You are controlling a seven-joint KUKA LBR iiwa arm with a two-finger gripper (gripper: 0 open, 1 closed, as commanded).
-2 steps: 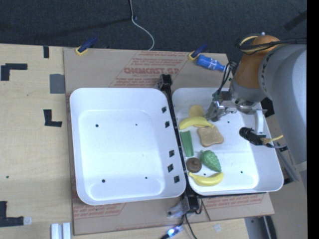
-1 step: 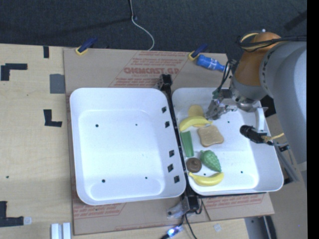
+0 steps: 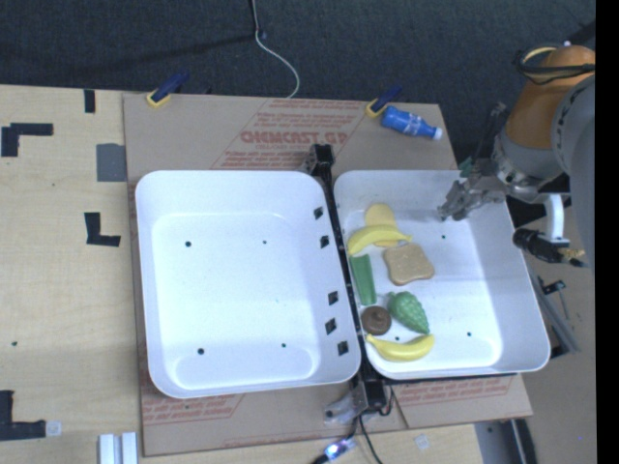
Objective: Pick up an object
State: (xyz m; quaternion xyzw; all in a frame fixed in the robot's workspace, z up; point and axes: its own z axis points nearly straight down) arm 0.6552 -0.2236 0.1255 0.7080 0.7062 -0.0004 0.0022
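At the near edge of the right-hand shallow white plastic bin (image 3: 503, 307), a curved yellow toy banana (image 3: 399, 347) lies along the front wall, and just behind it sit a small round brown kiwi-like piece (image 3: 376, 320) and a knobbly green cone-shaped fruit (image 3: 409, 311), the two close enough to look as if they touch. A slim green cucumber-like stick (image 3: 363, 278) runs lengthwise beside the bin's left wall, with a tan slice of toy bread (image 3: 407, 264) just to its right. Further back a second yellow banana (image 3: 375, 238) curves across, and a pale yellow rounded piece (image 3: 379, 216) rests against its far side (where one ends and the other begins is hard to tell). All of these crowd the left half of that bin. The left-hand white bin (image 3: 160, 288) sits alongside, joined by a row of black clips (image 3: 332, 298). Over the far right corner of the right bin hangs the grey two-finger gripper (image 3: 455, 207), apart from every toy, with nothing between its fingers; whether the claw is apart or together I cannot tell. Beyond the bins, a blue and white bottle (image 3: 411, 124) lies on the brown cardboard sheet (image 3: 242, 133).
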